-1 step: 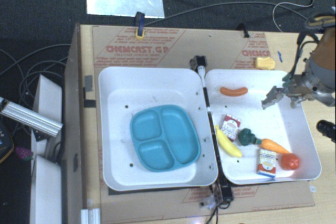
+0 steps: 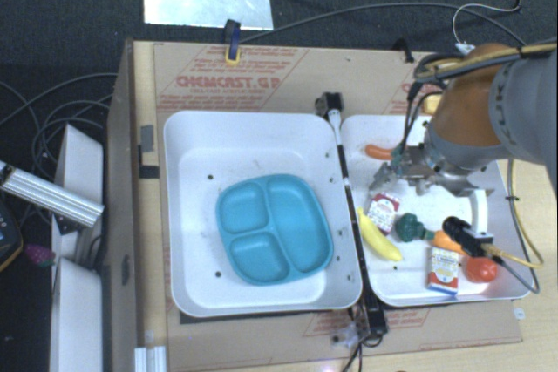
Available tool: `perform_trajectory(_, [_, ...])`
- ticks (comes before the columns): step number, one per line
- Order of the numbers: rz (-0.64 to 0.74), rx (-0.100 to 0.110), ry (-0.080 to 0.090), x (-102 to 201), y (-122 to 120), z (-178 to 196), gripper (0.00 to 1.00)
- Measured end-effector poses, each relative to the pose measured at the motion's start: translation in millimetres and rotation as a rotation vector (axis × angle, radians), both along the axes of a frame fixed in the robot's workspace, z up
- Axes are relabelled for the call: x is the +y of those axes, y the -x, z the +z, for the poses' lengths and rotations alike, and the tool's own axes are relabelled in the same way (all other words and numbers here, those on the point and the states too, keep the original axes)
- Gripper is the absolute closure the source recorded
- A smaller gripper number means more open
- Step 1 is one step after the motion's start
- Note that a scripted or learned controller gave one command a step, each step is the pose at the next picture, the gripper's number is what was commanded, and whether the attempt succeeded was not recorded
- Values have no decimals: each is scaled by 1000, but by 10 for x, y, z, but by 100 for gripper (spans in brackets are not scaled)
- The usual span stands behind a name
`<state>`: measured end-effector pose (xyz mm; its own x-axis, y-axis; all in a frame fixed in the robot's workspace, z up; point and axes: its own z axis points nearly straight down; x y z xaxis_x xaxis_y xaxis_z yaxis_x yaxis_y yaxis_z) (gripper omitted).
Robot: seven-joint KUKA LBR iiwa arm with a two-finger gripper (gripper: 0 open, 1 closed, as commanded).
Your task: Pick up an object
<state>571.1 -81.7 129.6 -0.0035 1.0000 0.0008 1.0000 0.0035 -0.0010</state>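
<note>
Reaching in from right, arm w/ orange band hung over right bin, gripper low by small red-white packet, finger state couldn't be told, banana & green toy just nearer, blue divided plate in left bin.

The grey arm enters from the 3 o'clock edge of the camera view and extends toward 9 o'clock. Its orange band sits above the wrist. The pincer points down and toward 8 o'clock. Finger spacing cannot be determined.
</note>
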Motion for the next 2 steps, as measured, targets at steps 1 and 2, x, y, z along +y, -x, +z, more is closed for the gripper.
perform_trajectory(1, [0, -15, -1, -53, 173, -395, 0])
perform_trajectory(2, [0, -4, 1, -79, -456, -448, 0])
